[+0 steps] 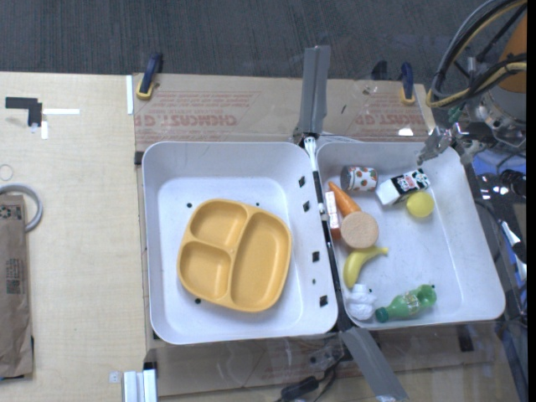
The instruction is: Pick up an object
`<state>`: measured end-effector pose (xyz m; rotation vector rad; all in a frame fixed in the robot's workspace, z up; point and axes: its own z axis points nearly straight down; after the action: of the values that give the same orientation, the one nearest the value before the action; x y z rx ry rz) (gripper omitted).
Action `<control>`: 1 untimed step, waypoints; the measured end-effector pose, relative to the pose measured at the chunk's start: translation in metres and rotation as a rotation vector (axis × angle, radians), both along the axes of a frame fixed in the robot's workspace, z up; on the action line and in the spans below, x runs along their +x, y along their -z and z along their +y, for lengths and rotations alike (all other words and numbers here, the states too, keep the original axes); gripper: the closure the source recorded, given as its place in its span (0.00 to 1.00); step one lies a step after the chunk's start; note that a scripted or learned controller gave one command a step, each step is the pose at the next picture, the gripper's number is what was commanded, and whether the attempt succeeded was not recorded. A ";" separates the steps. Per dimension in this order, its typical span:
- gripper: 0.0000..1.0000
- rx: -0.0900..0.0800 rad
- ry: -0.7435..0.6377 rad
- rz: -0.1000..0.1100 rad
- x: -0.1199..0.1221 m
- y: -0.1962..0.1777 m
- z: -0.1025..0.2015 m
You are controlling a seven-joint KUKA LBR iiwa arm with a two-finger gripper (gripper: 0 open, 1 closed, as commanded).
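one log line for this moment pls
phase: pre-grasp | end effector: over right bin's far right corner | nothing seen held | nearest: yellow ball | left bin: yellow plate

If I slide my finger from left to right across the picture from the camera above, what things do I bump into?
Brown paper bag → yellow plate → carrot → banana → green bottle → yellow ball.
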<state>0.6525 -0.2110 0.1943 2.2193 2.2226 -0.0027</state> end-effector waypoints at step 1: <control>0.00 0.001 0.016 -0.023 -0.017 0.079 -0.006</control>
<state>0.6359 -0.2172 0.1157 2.2259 2.1935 0.0234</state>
